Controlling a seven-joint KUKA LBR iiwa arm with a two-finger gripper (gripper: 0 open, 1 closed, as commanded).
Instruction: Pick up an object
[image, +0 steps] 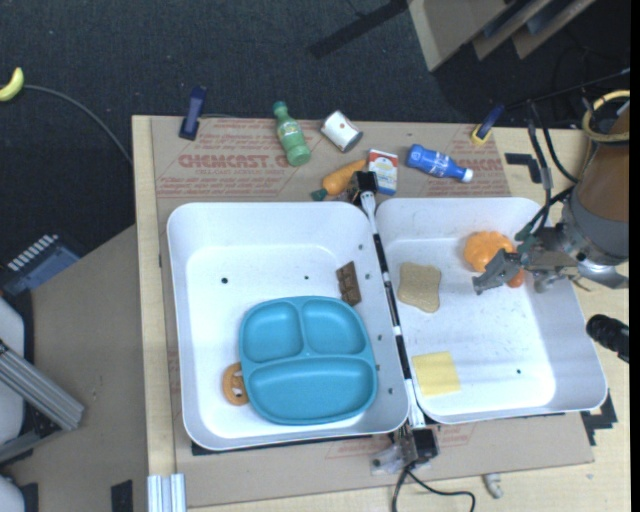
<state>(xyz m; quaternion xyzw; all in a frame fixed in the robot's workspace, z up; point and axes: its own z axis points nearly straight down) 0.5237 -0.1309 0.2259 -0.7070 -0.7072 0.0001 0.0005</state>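
Note:
My gripper (497, 272) hangs low over the right bin (560, 340), at its upper right part, coming in from the right edge. An orange rounded toy (484, 246) lies just above and left of it, touching or nearly touching the gripper. A small orange patch also shows at the gripper's right side; I cannot tell whether it is held. A tan bread slice (420, 286) lies to the left of the gripper. A yellow cheese square (436, 373) rests near the bin's front.
The left bin (200, 260) holds a blue divided plate (307, 358), a brown chocolate piece (348, 283) and a pretzel (234, 384). Behind the bins lie a green bottle (292, 135), a white can (341, 130), a milk carton (381, 171), a carrot (340, 180) and a blue bottle (438, 163).

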